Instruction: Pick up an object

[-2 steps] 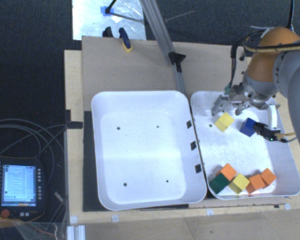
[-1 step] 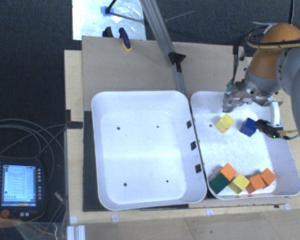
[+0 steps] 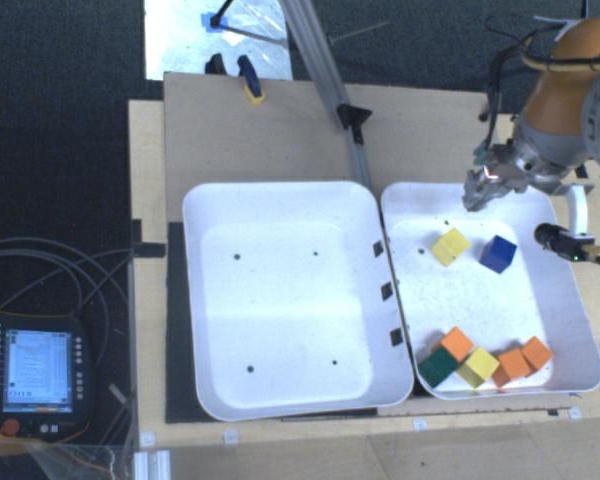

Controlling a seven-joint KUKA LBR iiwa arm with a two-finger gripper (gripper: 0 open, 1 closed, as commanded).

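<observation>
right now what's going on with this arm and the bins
A grey arm with an orange band reaches in from the right, its two-finger gripper hovering over the far edge of the right-hand white bin. It holds nothing that can be seen. Nearest it lie a loose yellow cube and a blue cube. A cluster of orange, yellow and green cubes sits at the bin's near edge. The left-hand white bin sits beside it.
</observation>
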